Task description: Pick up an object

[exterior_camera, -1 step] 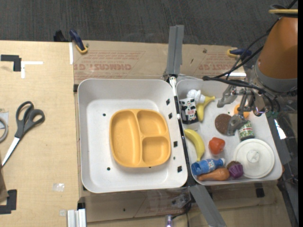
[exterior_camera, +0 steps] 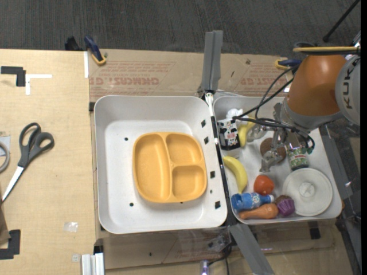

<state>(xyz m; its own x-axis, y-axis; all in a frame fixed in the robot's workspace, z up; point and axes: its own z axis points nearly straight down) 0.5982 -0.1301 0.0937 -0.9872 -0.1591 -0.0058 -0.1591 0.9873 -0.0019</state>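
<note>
Over the right-hand white bin (exterior_camera: 330, 153) my gripper (exterior_camera: 274, 156) hung low, and I couldn't tell whether it was clenched or released. Below it sat a round red tomato-like ball (exterior_camera: 264, 184), with a curved yellow banana (exterior_camera: 237, 172) just left. Next door, the orange three-compartment plastic plate (exterior_camera: 170, 167) lay flat in the left bin (exterior_camera: 109, 153).

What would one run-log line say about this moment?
arm: over right white bin | gripper: low among objects, near red tomato | grasp: unconfirmed | left bin: orange divided plate

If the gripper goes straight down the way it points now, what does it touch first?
Probably the brown round object beside the gripper, or the bare floor of the right bin next to it. Depth is unclear from above.
</note>
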